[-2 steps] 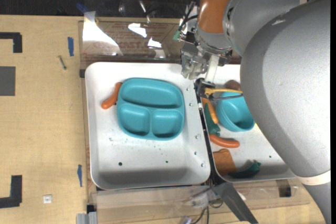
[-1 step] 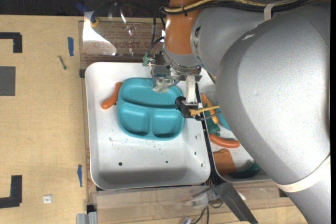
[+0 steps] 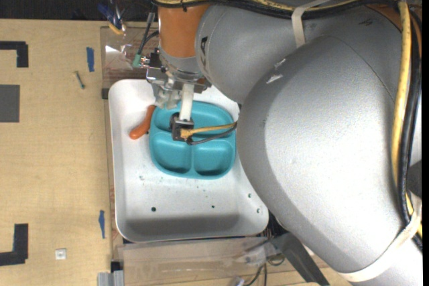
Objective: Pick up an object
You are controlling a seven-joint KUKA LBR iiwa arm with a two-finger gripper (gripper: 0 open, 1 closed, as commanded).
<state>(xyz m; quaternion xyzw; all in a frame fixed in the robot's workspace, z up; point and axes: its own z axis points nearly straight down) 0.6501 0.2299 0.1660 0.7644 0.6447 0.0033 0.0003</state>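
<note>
Claw (image 3: 166, 101): hangs under the orange wrist band, low over the far end of the shallow white plastic bin (image 3: 175, 214). Whether it is spread or pressed together cannot be told; the wrist body and the grey arm (image 3: 322, 124) cover it from above. Nothing can be seen gripped in it.

Directly under and just toward the camera from the claw: a teal plastic divided tray (image 3: 201, 159) with rounded corners and several compartments. It lies flat on the bin floor, and the claw sits over its far-left corner. Contact with the rim cannot be confirmed.

Just left of the claw: a small orange tapered piece, carrot-like (image 3: 141, 126), lying at a slant on the bin floor. Its upper end is close beside the claw and against the tray's left edge; its lower end points away to the left, clear of the tray.

Further toward the camera from the claw, past the tray: bare white bin floor with a few dark specks.

Beyond the claw, outside the bin's far-left corner: crumpled clear plastic film (image 3: 119, 55).

Well left of the claw: the light wooden desk (image 3: 50, 164), carrying black tape corner marks (image 3: 17, 53) and short blue tape strips (image 3: 90, 58).
</note>
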